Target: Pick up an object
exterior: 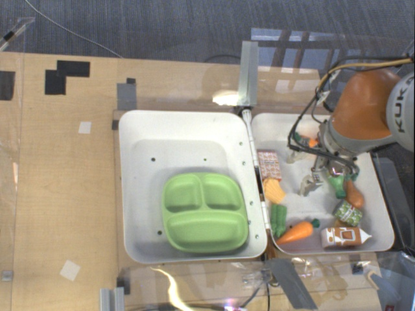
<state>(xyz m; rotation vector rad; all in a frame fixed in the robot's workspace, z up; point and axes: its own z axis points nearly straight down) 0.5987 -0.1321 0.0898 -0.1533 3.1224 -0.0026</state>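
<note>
My gripper [321, 178] hangs over the middle of the right bin [382, 238], under the arm's orange band. Its fingers stand open over bare bin floor, with nothing between them. A small green item [338, 186] lies just right of the fingertips, beside a brown-orange piece [355, 195] and a green can [348, 212]. An orange carrot [296, 232] and a brown-and-white carton [343, 237] lie along the front wall. A yellow piece [273, 190], a green vegetable [279, 218] and a pink packet [268, 164] sit along the left wall.
The left bin [142, 135] holds a green divided plate [204, 211] in its front half. A small orange item [313, 142] shows near the arm at the back of the right bin. Cables loop above the wrist.
</note>
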